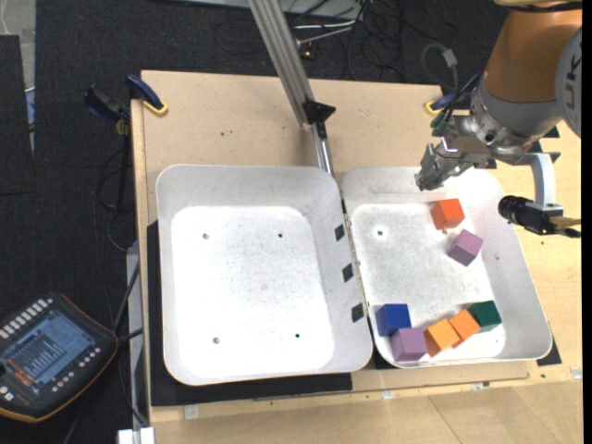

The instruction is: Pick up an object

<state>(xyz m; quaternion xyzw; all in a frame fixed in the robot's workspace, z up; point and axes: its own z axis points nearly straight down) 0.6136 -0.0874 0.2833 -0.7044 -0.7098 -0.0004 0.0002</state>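
My gripper hangs over the far edge of the right bin, a little up and left of an orange cube. I see nothing between its fingers. A light purple cube lies just below the orange one. Along the bin's near side lie a blue cube, a purple cube, another orange cube, one more orange block and a green cube.
The left bin sits beside the right one, with black clips along the shared edge. A slanted metal pole crosses the back of the bench. A black camera mount juts in at the right bin's right rim.
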